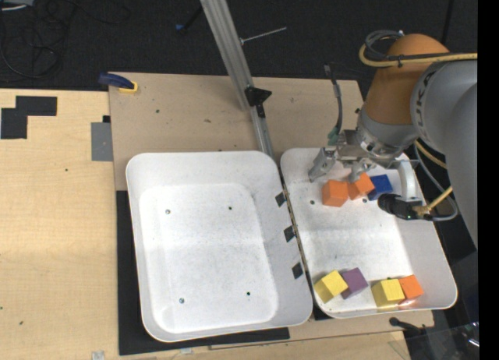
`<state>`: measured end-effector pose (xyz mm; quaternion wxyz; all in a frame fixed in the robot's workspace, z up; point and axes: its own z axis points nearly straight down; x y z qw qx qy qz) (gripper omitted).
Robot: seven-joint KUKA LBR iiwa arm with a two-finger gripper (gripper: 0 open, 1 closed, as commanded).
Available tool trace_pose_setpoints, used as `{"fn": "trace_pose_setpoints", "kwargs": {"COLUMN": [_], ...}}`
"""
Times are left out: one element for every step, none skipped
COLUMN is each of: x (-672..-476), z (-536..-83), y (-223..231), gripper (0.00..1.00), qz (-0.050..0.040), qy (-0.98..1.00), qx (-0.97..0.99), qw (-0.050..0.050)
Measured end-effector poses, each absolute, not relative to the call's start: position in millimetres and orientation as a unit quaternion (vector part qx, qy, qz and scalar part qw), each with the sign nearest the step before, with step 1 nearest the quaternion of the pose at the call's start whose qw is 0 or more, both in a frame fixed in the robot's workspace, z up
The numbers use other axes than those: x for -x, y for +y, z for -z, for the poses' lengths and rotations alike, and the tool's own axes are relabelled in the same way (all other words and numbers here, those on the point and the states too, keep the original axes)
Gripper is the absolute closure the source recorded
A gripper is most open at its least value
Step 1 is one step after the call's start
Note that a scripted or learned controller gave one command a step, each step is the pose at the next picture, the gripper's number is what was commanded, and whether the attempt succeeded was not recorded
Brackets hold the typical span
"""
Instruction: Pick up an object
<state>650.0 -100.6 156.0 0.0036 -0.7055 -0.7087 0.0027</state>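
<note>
Camera view: claw (337, 165) spread wide, holding nothing, at far end of right bin (374, 235), just above orange block (335, 193) beside blue block (381, 185); probably light, stiff, matte, best pinched across two flat opposite faces.

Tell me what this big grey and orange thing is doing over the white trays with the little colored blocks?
That is a robot arm, reaching in from the right. At its end is a metal claw for grabbing things. One camera above the bench looks down at a slant. On the wooden bench lie two shallow white trays. The right tray has small blocks in it: two orange blocks and a blue one under the claw, and near the front edge a yellow block, a purple one, another yellow one and an orange one. The claw hangs just over the blocks. I cannot tell if it has grabbed one.
</note>
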Motion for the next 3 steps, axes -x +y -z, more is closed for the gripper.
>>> {"fn": "trace_pose_setpoints", "kwargs": {"x": [-663.3, -663.6, -663.5], "z": [-115, -90, -100], "y": [-107, -105, -105], "gripper": [0.00, 0.00, 1.00], "qz": [0.0026, -0.0010, -0.0013], "qy": [-0.709, -0.710, -0.710], "qx": [0.705, 0.705, 0.704], "qw": [-0.009, 0.001, 0.001]}}
